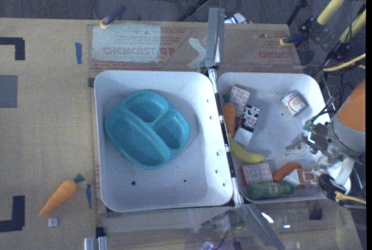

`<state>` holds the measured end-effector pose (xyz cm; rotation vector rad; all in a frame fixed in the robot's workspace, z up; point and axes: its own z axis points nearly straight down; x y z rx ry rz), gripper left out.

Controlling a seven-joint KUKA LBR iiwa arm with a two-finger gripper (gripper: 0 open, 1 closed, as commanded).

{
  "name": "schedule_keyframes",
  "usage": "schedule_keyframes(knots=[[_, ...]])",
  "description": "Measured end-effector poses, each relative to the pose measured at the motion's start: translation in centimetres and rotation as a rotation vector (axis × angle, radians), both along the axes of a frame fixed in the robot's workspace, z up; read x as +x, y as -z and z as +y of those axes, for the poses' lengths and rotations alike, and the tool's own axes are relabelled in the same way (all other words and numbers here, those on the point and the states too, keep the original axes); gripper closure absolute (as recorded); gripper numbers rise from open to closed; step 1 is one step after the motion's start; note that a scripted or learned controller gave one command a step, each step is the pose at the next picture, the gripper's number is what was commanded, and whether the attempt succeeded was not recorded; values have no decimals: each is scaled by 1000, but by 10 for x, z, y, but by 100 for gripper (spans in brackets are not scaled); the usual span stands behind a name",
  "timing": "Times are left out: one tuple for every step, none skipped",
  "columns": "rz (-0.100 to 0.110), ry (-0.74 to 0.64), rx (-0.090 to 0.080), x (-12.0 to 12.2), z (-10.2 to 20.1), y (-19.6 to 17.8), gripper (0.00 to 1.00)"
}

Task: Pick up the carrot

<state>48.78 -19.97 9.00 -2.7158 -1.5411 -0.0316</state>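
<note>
A: Fig. 1, carrot [230,118] loc.?
B: R bin [273,81], at its L wall, beside milk carton [249,121], above banana [247,153].
A: Gripper [303,143]?
B: Over R bin's R side, well apart from carrot; jaws' state can't be told. Second carrot [58,196] lies on bench, L of L bin [110,85].

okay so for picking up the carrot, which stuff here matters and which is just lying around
Matters: carrot by the right bin's left wall; claw.

Lying around: teal plate, banana, green bottle, milk carton, second carrot out on the bench.
</note>
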Motion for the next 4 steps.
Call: schedule_keyframes(knots=[[10,-55,-8,-6,-1,-7,0],[4,-236,-27,19,5,-71,0],[-1,-257,-16,50,0,-6,0],[2,-280,-28,112,10,4,0]])
